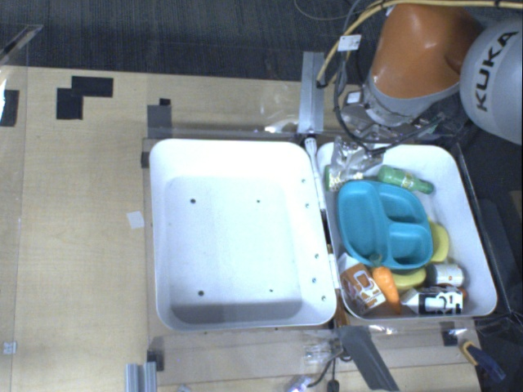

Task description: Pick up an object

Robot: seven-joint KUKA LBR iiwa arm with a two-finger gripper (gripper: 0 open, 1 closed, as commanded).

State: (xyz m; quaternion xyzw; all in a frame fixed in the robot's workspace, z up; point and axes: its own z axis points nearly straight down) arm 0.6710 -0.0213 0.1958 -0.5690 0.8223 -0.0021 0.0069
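Observation:
The right bin holds a blue divided tray, a green bottle, a yellow banana-shaped piece, an orange object, a brown packet and a dark can. My gripper hangs at the bin's far left corner, just above the blue tray and beside the green bottle. The orange-banded wrist hides most of it from above.
The left bin lies beside the right one, with a metal post behind the gap between them. Cables loop around the wrist. Black marks sit on the wooden bench at far left.

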